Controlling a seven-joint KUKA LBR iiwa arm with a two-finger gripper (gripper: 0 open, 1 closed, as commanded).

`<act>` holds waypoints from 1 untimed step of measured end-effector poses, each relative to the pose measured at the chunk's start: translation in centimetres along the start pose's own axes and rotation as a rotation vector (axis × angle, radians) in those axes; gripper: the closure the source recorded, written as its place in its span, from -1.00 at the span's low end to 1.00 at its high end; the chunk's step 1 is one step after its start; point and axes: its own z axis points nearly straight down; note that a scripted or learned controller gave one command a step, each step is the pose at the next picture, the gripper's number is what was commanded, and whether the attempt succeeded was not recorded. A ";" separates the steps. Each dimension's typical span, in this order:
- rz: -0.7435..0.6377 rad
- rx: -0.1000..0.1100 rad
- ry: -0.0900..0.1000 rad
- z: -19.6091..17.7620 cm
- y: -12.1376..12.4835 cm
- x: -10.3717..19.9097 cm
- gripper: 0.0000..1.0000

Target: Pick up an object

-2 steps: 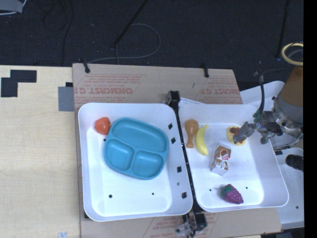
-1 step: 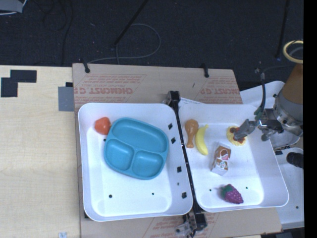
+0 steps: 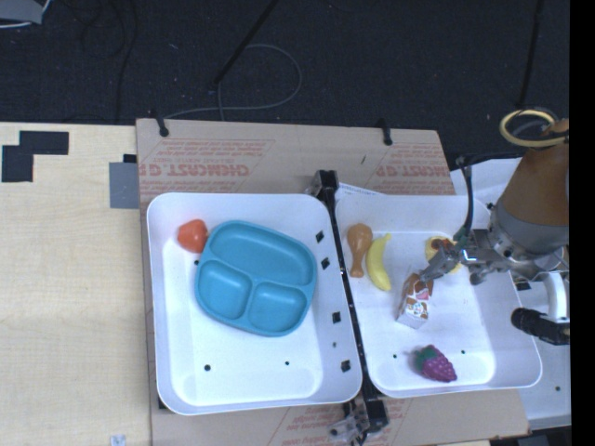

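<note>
The right bin (image 3: 507,365) holds a brown drumstick (image 3: 359,246), a yellow banana (image 3: 378,262), a small white and brown carton (image 3: 415,301) and a purple bunch of grapes (image 3: 435,363). A small yellow and red item (image 3: 437,246) lies partly hidden behind the gripper. My gripper (image 3: 435,269) reaches in from the right and hangs low over the middle of this bin, its tip just above the carton's upper right end. I see nothing held in it.
In the left bin (image 3: 177,360) lies a blue divided plate (image 3: 256,277), and an orange-red tomato (image 3: 192,236) sits at its upper left. A black divider (image 3: 339,286) separates the bins. The arm's grey body (image 3: 535,212) overhangs the right bin's far right corner.
</note>
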 end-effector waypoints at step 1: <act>0.000 -0.018 -0.002 3.9 0.9 0.4 -1.00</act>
